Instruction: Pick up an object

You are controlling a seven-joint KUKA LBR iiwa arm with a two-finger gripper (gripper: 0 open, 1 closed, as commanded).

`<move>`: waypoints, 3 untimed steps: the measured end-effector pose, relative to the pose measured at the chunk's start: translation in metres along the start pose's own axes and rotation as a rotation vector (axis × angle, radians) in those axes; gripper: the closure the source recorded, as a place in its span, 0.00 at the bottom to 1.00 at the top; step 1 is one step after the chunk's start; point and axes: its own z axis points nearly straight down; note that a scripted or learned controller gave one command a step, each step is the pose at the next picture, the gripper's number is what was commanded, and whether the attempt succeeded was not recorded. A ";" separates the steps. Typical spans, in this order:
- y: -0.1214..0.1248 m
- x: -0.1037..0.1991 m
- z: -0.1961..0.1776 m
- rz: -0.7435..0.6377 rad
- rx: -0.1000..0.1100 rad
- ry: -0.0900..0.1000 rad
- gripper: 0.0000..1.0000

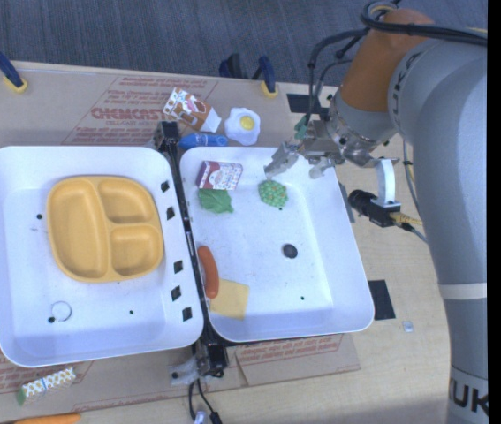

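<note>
While the grey arm (444,148) reaches in from the right, two white bins sit side by side: the left bin (11,237) bears a yellow divided tray (104,228). The right bin (338,272) holds a cheese slice (230,299), a sausage (209,272), a small carton (220,176), a green leaf (216,200) and green grapes (273,193). The gripper (301,159), fingers spread and holding nothing, hangs just above the grapes.

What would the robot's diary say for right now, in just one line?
stage: reaching | gripper: over right bin far edge, holding nothing seen | nearest: green pea cluster | left bin: yellow tray
</note>
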 end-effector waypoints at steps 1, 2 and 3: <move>0.002 -0.003 0.100 -0.140 -0.009 -0.004 0.00; 0.020 -0.022 0.102 -0.490 -0.008 -0.005 0.00; 0.021 -0.022 0.090 -0.493 -0.012 -0.009 1.00</move>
